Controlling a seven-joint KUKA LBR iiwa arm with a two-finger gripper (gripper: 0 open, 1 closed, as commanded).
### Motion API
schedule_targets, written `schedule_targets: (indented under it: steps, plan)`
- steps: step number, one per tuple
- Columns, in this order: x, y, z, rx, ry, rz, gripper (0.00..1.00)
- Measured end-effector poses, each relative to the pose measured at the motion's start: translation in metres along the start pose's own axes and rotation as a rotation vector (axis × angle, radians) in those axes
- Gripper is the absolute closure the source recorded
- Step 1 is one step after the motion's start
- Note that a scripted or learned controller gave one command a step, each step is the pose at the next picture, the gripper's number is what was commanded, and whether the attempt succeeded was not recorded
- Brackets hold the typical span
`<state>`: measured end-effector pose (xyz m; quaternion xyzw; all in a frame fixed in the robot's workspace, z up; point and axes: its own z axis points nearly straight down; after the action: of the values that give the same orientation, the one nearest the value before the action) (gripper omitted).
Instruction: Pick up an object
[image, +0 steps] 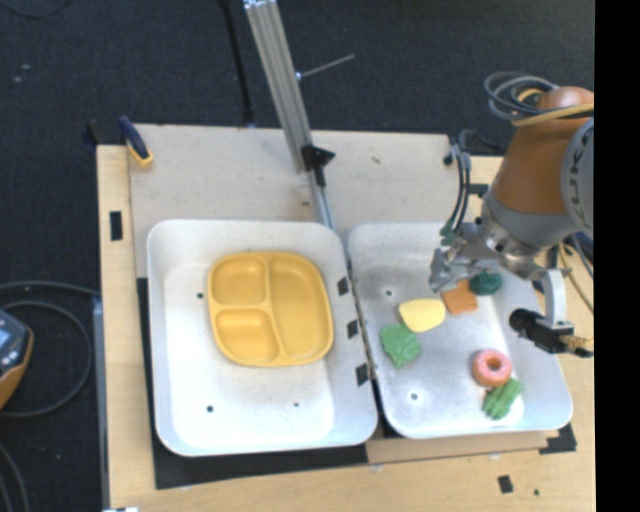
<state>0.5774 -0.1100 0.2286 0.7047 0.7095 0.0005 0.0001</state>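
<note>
- The pincer (452, 266) hangs low over the far part of the right bin (400, 250), below the grey-and-orange arm (535, 180); whether it stands wide or narrow cannot be told, since the wrist hides much of it.
- Nothing shows between its tips.
- An orange block (461, 300) lies just beside the pincer, toward the bin's near side, and may be touching it; contact is not clear.
- A dark green piece (486, 283) sits just to the pincer's arm side, next to the orange block.
- A yellow piece (422, 316) lies near the pincer, a little further toward the near side and touching or almost touching the orange block.
- A green leafy piece (401, 346) lies beyond the yellow one, further from the pincer.
- A pink ring (491, 367) and a green pod-like piece (502, 398) lie well apart from the pincer, at the bin's near corner, the two just beside each other.
- Count in the right bin: six loose things, one of each kind.
- The left bin (180, 400), well away from the pincer, holds one yellow compartment plate (270, 307) with three sections.
- Two white bins stand side by side on the tabletop (200, 170).
</note>
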Motion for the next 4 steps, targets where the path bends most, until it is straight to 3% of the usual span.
schedule_targets:
  steps: [2,4]
  plan:
    - [0.087,0.028,0.003,-0.002,0.000,0.000,1.00]
    - [0.197,0.059,0.004,-0.001,0.000,-0.001,1.00]
